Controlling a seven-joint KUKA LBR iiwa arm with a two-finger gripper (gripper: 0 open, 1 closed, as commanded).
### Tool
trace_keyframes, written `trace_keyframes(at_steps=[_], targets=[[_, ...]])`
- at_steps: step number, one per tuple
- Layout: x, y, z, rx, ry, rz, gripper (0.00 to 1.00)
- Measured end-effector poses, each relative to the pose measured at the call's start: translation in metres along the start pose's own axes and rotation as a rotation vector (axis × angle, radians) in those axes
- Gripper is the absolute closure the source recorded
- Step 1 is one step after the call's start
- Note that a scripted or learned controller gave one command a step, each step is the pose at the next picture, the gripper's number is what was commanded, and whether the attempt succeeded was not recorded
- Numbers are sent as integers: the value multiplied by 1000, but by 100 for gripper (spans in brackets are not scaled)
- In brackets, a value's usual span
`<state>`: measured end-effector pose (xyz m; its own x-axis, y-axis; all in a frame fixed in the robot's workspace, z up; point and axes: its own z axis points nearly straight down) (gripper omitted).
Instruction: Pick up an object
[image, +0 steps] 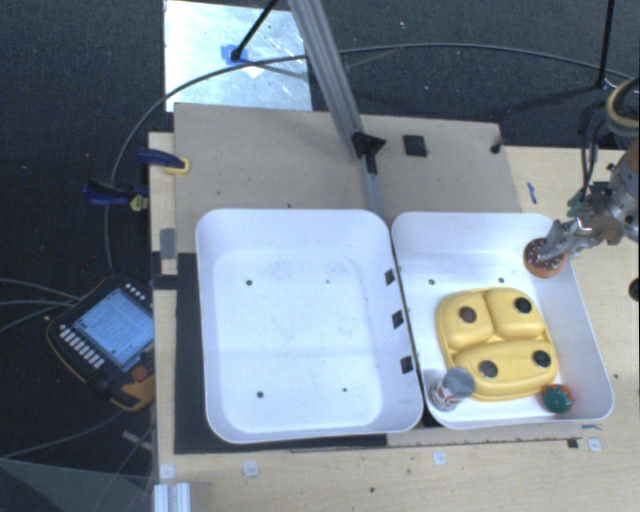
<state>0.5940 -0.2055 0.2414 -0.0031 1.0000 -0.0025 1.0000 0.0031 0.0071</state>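
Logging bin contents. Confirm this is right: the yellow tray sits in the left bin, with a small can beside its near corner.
Wrong bin. The camera view shows the yellow tray in the right bin, with the small can beside its near corner as stated.

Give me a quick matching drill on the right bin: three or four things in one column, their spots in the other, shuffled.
Things:
1. yellow tray
2. small can
3. green ball
4. brown disc

Places:
A. near right corner of the right bin
B. far right edge, by the gripper
C. middle of the bin
D. near left corner, beside the tray

Pairs: 1-C, 2-D, 3-A, 4-B
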Motion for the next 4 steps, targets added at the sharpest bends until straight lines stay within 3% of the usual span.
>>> trace_keyframes(at_steps=[1,2,4], targets=[[0,2,-55,-1,0,-3,100],[62,-3,-43,6,4,-7,100],[154,-2,-23,6,4,-6,100]])
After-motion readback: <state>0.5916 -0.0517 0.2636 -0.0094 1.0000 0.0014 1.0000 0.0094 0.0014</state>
